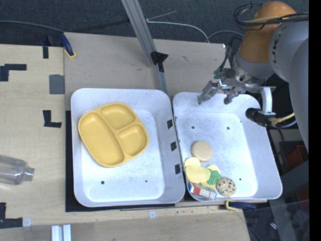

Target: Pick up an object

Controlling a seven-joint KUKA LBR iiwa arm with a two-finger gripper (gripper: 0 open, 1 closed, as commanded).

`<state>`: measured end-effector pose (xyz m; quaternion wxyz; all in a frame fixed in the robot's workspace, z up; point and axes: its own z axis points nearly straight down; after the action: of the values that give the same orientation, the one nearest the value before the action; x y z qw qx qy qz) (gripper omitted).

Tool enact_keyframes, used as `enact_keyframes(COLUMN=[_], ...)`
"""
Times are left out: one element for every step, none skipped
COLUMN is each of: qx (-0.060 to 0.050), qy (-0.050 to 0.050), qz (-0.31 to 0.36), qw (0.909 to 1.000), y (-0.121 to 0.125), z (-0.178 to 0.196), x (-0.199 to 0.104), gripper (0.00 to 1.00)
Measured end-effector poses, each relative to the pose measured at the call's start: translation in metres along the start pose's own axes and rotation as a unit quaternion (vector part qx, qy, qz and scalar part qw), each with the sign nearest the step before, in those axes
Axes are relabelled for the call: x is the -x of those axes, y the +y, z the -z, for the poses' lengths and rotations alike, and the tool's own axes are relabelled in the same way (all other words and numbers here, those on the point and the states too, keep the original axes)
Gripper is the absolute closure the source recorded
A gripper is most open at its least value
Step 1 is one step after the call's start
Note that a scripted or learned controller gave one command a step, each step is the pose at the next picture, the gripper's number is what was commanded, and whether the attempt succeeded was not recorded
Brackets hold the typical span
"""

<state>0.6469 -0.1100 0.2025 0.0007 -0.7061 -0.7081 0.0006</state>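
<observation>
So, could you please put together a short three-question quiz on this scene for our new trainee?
1. True or false: the yellow divided plate lies in the right bin.
2. Which corner of the right bin holds the heap of toy food?
A. far right
B. near left
C. far left
3. Fill in: the gripper hangs open over the ____ edge of the right bin, with nothing between its fingers.

Key
1. False: it lies in the left bin.
2. B: the round beige piece, the yellow pieces and the spotted cookie cluster there.
3. far
</observation>
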Motion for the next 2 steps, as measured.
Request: enact_keyframes(qx=[0.000, 0.003], qy=[-0.001, 0.000], qz=[-0.001, -0.001], qw=[1.0000, 1.0000], y=[-0.047, -0.033], z=[-0.117, -0.060], x=[-0.018, -0.012], gripper=[0.00, 0.00])
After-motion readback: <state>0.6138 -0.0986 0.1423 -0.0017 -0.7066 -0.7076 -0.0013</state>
